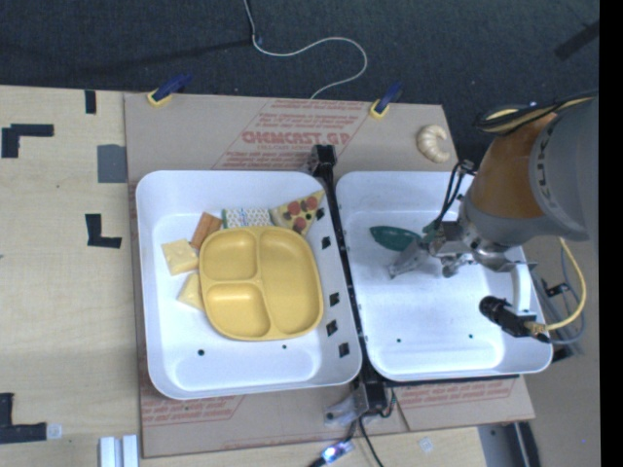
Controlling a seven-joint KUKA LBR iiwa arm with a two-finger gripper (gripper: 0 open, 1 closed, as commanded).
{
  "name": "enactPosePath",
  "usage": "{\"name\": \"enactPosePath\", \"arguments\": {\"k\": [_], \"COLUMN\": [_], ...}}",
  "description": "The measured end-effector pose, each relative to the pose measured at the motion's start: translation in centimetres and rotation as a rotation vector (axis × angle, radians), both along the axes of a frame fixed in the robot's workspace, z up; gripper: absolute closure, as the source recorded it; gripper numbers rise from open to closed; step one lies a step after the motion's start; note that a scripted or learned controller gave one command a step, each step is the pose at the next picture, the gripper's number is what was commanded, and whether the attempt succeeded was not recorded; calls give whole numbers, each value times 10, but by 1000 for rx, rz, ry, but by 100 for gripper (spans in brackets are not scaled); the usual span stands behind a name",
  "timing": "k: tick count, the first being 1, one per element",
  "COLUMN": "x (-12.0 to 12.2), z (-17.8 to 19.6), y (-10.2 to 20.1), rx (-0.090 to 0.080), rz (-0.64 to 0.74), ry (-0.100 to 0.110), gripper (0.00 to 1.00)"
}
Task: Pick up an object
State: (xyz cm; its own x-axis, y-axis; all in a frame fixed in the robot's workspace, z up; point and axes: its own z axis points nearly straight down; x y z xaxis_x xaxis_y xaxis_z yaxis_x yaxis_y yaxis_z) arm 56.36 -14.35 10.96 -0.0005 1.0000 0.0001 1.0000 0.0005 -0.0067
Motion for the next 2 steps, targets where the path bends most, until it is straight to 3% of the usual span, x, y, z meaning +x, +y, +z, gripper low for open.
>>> {"name": "enactPosePath", "arguments": {"k": [1, 2], "x": [0, 0], "z": [-26, -14], "y": [1, 1], "rx": [-1, -2], "rz": [1, 2], "ry": [-4, -7], "gripper": [0, 100]}}
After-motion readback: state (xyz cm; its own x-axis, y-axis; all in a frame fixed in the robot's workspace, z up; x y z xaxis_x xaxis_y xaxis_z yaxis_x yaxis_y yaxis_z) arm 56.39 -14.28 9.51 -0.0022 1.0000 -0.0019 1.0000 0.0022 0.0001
